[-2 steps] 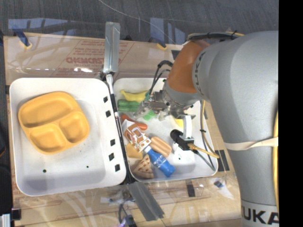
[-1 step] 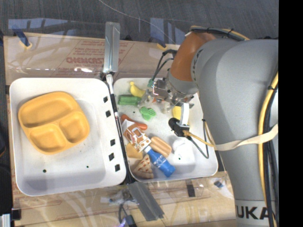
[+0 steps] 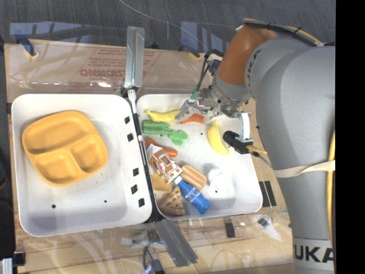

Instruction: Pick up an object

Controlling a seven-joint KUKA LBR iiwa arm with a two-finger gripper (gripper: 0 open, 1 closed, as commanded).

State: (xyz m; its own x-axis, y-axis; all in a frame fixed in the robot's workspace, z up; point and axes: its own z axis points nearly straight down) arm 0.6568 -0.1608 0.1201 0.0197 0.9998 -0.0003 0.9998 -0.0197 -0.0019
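**Figure: My arm over the right bin, reaching toward the toy food at its far end.**

My pincer [image 3: 194,108] sits low above the far end of the right bin [image 3: 251,201], beside an orange carrot-like piece [image 3: 195,119] and a yellow toy [image 3: 161,116]; whether it is wide, narrow or gripping anything I cannot tell. Near it lie a green toy [image 3: 163,130] and a banana [image 3: 216,139]; toward the near end lie a hot dog [image 3: 193,176], a blue bottle [image 3: 194,197] and a waffle-like wedge [image 3: 173,202]. The left bin [image 3: 34,224] holds a yellow divided plate [image 3: 64,146]. Legible writing: "KUKA" in part on my arm base [image 3: 311,254]; faint red lettering on the cardboard [image 3: 102,72] behind the bins is too blurred to read.
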